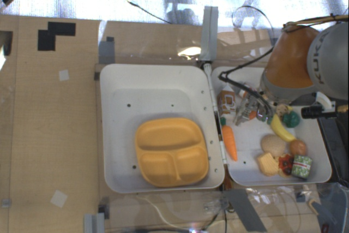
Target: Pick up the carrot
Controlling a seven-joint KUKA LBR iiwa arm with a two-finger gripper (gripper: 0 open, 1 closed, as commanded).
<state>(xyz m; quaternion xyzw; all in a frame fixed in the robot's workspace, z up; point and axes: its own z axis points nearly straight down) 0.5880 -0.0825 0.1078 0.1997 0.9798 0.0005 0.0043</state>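
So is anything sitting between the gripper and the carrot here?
Nothing visible blocks it. The gripper hangs over the right bin, just up and right of the carrot, which lies by the bin's left wall with bare floor between them. A small brown jar stands above the carrot, and a banana lies off to the right, both outside that gap.

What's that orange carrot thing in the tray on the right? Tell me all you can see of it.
The carrot is a small orange cone, smooth like a plastic toy, with a bit of green at its top end. It lies flat on the floor of the right bin, close along the bin's left wall, thick end toward the far side and tip pointing toward the near edge. The gripper is above and to its right, not touching it.
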